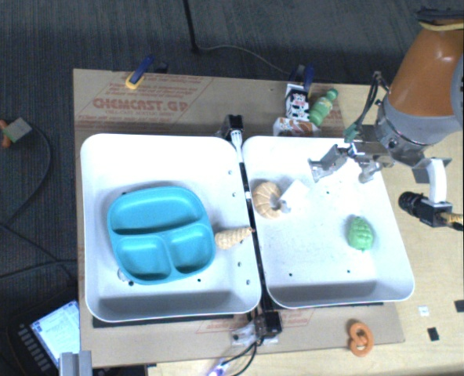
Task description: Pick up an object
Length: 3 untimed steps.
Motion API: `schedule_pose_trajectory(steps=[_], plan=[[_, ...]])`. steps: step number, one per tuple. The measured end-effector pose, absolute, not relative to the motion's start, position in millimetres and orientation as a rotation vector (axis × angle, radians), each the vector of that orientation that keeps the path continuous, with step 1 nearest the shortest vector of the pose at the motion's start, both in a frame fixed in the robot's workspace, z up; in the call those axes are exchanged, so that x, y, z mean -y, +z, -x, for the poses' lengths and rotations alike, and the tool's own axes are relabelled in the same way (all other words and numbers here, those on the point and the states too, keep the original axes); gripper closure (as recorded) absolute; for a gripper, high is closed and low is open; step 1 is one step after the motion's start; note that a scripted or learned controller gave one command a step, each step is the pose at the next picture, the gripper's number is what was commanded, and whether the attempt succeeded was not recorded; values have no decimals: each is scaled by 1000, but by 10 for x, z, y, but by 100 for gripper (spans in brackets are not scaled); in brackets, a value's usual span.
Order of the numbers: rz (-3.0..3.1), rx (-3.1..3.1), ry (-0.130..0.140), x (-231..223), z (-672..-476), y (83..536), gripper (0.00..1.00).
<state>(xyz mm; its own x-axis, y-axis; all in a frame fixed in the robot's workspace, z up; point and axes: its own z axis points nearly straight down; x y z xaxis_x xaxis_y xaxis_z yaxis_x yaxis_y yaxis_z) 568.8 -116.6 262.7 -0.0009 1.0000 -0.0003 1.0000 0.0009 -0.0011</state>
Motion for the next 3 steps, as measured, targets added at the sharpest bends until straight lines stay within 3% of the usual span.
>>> schedule_pose_trajectory(steps=[1,2,3], plan=[[2222,2222,0,1340,-5627,914,0],[2229,2226,-7,953,-4975,877,0],[2225,2222,1,1607,-4841,1975,0]])
